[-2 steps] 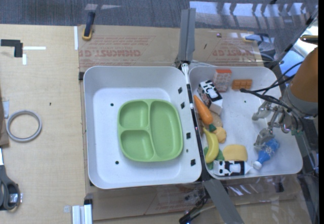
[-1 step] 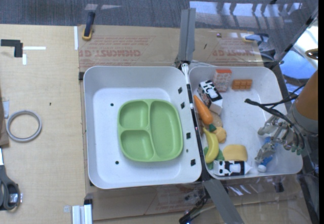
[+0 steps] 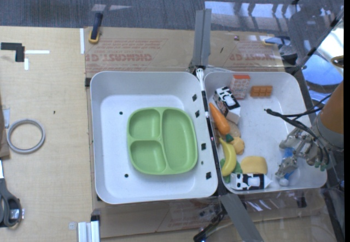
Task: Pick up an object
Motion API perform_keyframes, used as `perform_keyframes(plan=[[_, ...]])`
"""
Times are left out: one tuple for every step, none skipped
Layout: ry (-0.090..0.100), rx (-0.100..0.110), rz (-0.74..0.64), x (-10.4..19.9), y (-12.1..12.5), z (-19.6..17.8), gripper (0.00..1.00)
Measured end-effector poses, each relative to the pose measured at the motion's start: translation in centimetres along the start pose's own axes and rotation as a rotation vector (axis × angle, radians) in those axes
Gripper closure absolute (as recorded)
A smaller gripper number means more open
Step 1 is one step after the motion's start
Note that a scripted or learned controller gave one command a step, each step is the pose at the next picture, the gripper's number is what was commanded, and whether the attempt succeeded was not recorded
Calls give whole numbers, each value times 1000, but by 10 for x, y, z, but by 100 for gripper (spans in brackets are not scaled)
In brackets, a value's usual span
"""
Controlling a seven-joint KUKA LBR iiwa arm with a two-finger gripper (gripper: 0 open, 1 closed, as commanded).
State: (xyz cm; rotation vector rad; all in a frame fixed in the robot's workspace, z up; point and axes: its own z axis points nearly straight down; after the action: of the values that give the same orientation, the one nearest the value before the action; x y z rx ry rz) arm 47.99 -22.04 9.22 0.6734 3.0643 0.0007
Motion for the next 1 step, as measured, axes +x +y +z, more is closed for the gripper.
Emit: perform_keyframes(plan=[[0,0,-24,-75,34,0,0]])
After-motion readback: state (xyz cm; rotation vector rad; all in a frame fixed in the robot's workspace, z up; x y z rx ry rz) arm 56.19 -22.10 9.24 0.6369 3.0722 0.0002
